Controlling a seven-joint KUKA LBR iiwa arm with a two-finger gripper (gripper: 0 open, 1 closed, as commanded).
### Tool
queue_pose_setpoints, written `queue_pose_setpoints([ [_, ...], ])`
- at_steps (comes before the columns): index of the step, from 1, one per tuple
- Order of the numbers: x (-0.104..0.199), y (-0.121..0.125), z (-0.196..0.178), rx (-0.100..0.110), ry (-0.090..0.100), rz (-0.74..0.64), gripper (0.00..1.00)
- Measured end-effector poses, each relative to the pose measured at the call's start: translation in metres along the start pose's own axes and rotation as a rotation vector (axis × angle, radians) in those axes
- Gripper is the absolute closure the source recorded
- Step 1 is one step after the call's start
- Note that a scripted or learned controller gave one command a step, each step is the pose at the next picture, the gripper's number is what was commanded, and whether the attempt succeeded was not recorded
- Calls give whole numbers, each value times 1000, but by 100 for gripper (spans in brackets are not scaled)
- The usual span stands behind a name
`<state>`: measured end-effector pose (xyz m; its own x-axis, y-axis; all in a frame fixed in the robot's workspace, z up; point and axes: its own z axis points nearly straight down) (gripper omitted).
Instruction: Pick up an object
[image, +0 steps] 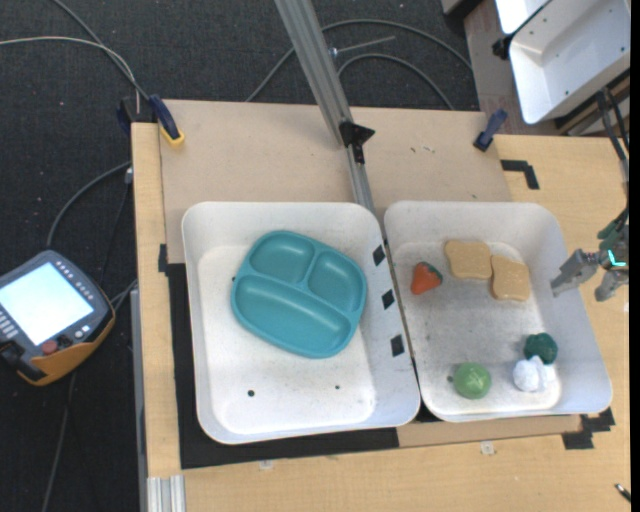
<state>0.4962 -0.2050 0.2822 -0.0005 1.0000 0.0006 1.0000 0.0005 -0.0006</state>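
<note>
Toast slice (511, 280), the nearer of the two, is the thing I would go for, since the task leaves the choice to me and it lies closest to my pincer (590, 275). It sits just inside the far wall of the right-hand bin (560, 235), a short reach inward from where I hang over that bin's outer edge. My two fingers look spread, one angled toward the bin and one out past the rim, and nothing sits between them.

I judge the step to be the approach: nothing lifted yet, nothing touched. The next move calls for coming in over the bin, lining my fingers across the slice's narrow side, then dropping low enough to close on it (a flat thing like this gives little to bite, so I may need to go nearly to the floor of the bin).

The count, working outward from me: two toast slices, the second one (468, 260) touching the first on its far side; one red strawberry-like piece (426, 279) beyond that; one dark green piece (541, 347) and one white piece (531, 375) side by side, near me and toward the front; one green ball (471, 380) farther along the front. Well away, in the left-hand bin (205, 330), one teal divided plate (298, 293). Two bins in all.
</note>
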Motion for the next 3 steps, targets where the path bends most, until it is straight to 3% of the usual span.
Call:
queue_pose_setpoints([
  [1, 0, 0, 0, 0, 0, 0, 0],
  [3, -2, 1, 105, 7, 3, 1, 0],
])
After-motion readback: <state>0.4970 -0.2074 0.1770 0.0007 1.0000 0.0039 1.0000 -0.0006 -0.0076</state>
